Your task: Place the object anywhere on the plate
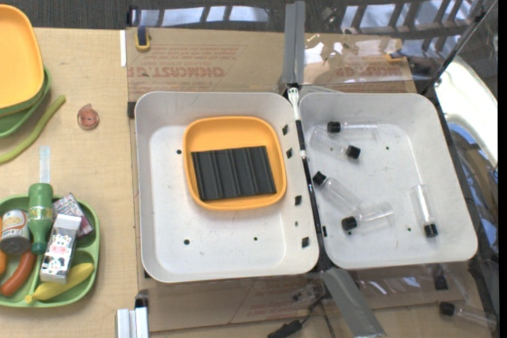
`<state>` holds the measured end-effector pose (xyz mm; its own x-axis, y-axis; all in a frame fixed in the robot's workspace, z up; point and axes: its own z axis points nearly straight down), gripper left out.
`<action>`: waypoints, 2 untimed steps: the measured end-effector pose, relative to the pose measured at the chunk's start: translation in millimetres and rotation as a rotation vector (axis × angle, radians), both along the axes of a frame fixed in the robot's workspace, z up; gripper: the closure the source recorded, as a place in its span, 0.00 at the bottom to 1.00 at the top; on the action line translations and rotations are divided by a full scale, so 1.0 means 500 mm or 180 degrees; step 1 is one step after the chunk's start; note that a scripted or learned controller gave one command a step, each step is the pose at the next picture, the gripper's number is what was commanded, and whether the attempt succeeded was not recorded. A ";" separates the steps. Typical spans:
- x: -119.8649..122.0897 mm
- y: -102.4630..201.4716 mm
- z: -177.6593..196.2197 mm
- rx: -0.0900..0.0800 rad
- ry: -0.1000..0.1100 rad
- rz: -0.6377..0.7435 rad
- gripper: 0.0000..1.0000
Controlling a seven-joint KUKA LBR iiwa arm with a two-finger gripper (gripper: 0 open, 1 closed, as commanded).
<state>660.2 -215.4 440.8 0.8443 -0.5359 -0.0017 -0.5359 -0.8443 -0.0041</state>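
An orange plate (pixel 198 140) lies in the left white bin (pixel 158 249), toward its back. A dark ridged rectangular block (pixel 234 173) rests flat on the plate. In the right white bin (pixel 451 241) lie several clear plastic vials with black caps, among them one near the back (pixel 348 127), one at the left (pixel 331 187), one in front (pixel 366 218) and one at the right (pixel 425 210).
On the wooden bench to the left stand stacked orange and green plates (pixel 16 75), a green tray (pixel 87 277) with toy food and a small pink piece (pixel 88 118). Cardboard (pixel 206 67) lies behind the bins.
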 end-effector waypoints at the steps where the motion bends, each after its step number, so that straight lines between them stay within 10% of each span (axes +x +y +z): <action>1: 0.000 -0.009 -0.001 0.0003 -0.0005 0.1170 1.00; 2: 0.001 -0.006 0.000 0.0004 -0.0014 0.1177 1.00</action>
